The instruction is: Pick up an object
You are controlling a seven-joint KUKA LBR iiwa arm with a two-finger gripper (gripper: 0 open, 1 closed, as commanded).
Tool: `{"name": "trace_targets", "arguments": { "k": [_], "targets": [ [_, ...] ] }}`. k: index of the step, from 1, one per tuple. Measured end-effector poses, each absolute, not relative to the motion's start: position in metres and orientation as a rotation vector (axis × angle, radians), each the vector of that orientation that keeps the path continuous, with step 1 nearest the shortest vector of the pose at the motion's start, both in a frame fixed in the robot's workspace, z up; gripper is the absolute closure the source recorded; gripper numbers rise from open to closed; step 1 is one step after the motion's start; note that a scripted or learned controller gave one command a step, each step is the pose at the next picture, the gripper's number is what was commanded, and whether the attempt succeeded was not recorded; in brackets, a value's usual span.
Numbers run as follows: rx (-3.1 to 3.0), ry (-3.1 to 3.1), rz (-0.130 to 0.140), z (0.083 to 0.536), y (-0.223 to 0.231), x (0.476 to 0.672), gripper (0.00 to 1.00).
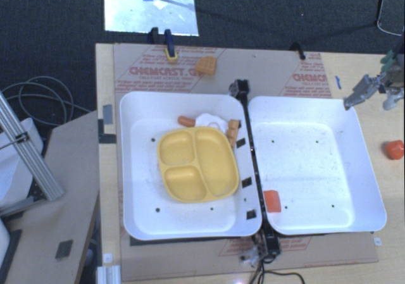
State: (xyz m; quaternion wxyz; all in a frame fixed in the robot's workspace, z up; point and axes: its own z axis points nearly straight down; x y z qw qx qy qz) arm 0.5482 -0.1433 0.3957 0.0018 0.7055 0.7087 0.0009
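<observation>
Two shallow white bins lie side by side on the bench, and the black divider (250, 150) where their inner rims meet serves as the landmark for every position below. Left bin (142, 213) — on the divider's left — holds a yellow compartment plate (197, 164) with three recesses, sitting near the bin's middle and close to the divider. Beyond the plate's far edge lie a small orange sausage-shaped piece (186, 121) and a white object (211, 122), the latter partly hidden by the plate. A tan block (233, 131) stands just left of the divider, beside the plate's far right corner. Right bin (354, 213) — on the divider's right — holds one orange-red block (272, 200), resting against the bin's near left wall, just beside the divider.

Outside the bins, a tan waffle-like piece (205, 65) lies on the cardboard sheet (304, 74) beyond the divider's far end and to its left. Another orange-red object (393, 149) sits on the bench well to the divider's right, past the right bin's outer rim.

Gripper (350, 103) hangs at the right bin's far right corner, well away from the divider, touching no object; whether its fingers are parted or closed cannot be told at this size.
</observation>
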Motion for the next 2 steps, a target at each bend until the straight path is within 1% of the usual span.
{"name": "trace_targets", "arguments": {
  "k": [1, 2],
  "targets": [
    [2.214, 2.224, 0.003, 0.396, -0.143, 0.548, 0.0],
    [2.223, 2.209, 0.002, 0.428, -0.206, 0.484, 0.0]
  ]
}}
